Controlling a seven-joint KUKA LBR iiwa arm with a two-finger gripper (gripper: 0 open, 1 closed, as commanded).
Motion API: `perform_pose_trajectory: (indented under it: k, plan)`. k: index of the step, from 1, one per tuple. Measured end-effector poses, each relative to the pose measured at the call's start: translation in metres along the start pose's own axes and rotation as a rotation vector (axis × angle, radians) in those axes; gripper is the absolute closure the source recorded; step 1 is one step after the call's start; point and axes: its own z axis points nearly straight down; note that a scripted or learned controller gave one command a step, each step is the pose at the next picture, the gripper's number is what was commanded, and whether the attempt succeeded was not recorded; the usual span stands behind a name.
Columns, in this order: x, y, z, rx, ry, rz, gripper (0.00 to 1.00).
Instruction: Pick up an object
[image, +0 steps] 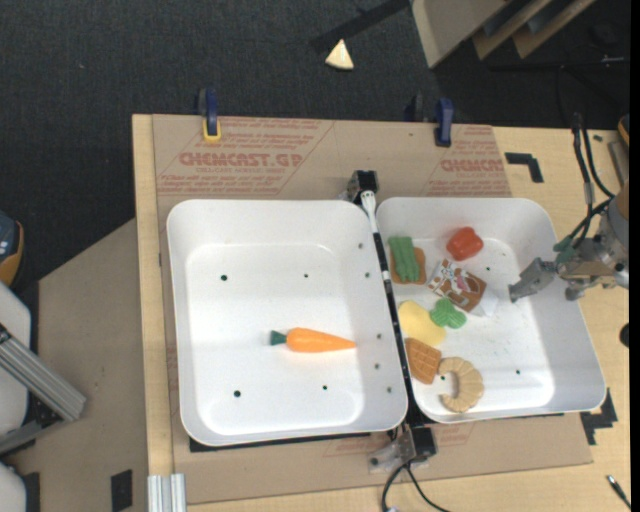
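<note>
An orange carrot (318, 341) with a dark green stem lies alone in the left bin (200, 240). The right bin (560, 370) holds several toy foods along its left side: a green-topped sandwich piece (405, 259), a red pepper (464, 243), a brown patterned packet (460, 285), a yellow piece (415, 320), a small green piece (449, 315), a waffle (423, 359) and a croissant (461, 384). My gripper (527, 284) hangs over the right side of the right bin, right of the packet, with nothing seen in it.
Both bins sit on a cardboard sheet (300, 150) held by blue clamps (209, 108) at the back. Cables (590, 170) run along the right edge. A black clip (362, 185) sits between the bins at the back.
</note>
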Motion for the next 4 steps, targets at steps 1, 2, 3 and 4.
perform_pose_trajectory:
  k: [1, 2, 3, 4]
  plan:
    - [0.012, 0.093, 0.127, 0.000, 0.001, -0.004, 0.00]
    - [0.010, 0.093, 0.108, -0.004, -0.002, -0.002, 1.00]
    - [0.018, 0.041, 0.121, 0.007, 0.003, 0.001, 1.00]
    - [0.043, 0.115, 0.092, -0.003, 0.000, -0.006, 1.00]
